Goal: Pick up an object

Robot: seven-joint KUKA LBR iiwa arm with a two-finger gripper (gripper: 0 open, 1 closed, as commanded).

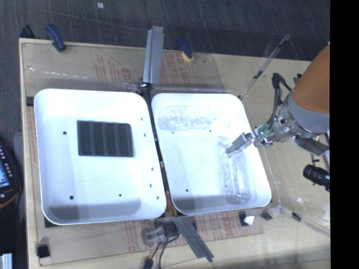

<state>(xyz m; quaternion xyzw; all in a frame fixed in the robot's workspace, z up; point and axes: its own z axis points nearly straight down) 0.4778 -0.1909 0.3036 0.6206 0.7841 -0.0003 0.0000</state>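
A dark grey ridged rectangular pad [105, 138] lies flat in the left bin [50, 167]. The right bin [190, 198] holds a clear crinkled plastic piece [185, 120] near its far wall. A clear glass-like vessel [236, 175] lies along that bin's right side. My gripper [238, 144] reaches in from the right, tilted down and to the left. Its tip hangs just above the upper end of the clear vessel. Whether it touches the vessel I cannot tell.
A grey metal bar [153, 55] stands behind the gap between the bins. Blue clamps [55, 37] sit on the bench's far edge. A second metal bracket [190, 241] lies at the front. The arm's wrist [305, 119] hovers over the right bin's right rim.
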